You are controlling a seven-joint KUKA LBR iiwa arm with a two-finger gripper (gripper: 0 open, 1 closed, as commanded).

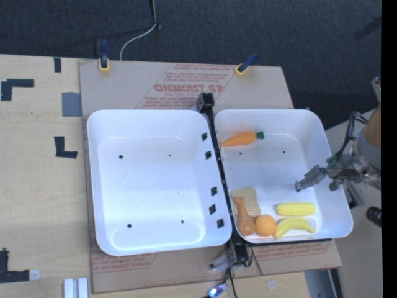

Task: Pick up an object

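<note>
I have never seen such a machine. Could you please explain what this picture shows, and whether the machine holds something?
One camera looks down at a slant on a bench with two white bins, the left bin and the right bin. The grey thing entering from the picture's right is a robot arm; its gripper hangs over the right bin. That bin contains toy food: a carrot, a bread slice, an orange, corn and a banana. I see nothing between the gripper's fingers.

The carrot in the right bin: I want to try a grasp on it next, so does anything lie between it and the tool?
Nothing visible does. The carrot lies alone near the far left of the right bin, and the tool hangs at the bin's right side; bare white floor lies between them. The other items sit along the near edge.
</note>
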